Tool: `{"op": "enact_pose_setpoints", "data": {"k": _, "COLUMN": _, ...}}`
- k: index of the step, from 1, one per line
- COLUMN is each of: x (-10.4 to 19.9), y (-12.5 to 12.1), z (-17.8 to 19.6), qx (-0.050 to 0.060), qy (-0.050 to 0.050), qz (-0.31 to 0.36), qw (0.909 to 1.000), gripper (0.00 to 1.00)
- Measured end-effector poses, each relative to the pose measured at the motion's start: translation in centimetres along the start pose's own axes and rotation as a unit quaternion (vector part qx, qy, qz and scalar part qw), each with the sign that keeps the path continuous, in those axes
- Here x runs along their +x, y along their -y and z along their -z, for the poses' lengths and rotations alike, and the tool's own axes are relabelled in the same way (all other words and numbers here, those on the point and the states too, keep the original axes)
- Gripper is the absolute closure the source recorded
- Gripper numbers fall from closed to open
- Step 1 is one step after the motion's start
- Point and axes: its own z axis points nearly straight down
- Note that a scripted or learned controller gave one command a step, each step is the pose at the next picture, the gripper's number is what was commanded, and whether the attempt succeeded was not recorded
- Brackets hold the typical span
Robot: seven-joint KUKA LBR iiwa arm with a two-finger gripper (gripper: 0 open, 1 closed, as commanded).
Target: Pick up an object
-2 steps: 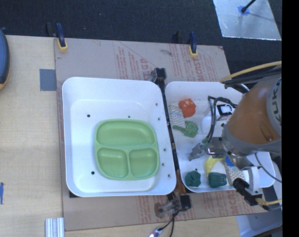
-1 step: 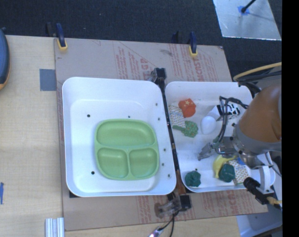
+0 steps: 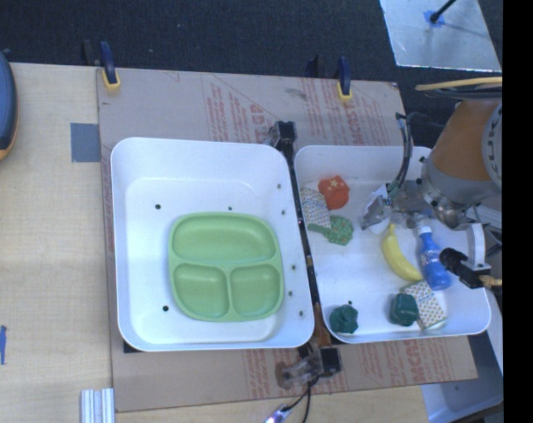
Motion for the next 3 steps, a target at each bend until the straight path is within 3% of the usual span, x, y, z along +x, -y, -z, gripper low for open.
{"op": "enact_pose_setpoints", "data": {"k": 1, "x": 1.0, "y": 5.3, "z": -0.2, "qx": 0.008, "qy": -0.003, "qz": -0.001, "qw": 1.0, "gripper": 0.0}}
{"op": "enact_pose_setpoints", "data": {"k": 2, "x": 0.8, "y": 5.0, "z": 0.9, "qx": 0.006, "qy": -0.002, "qz": 0.0, "qw": 1.0, "gripper": 1.0}}
{"op": "enact_pose_setpoints", "data": {"k": 3, "x": 7.3, "y": 1.4, "z": -0.2, "qx": 0.004, "qy": -0.002, "qz": 0.003, "qw": 1.0, "gripper": 1.0}}
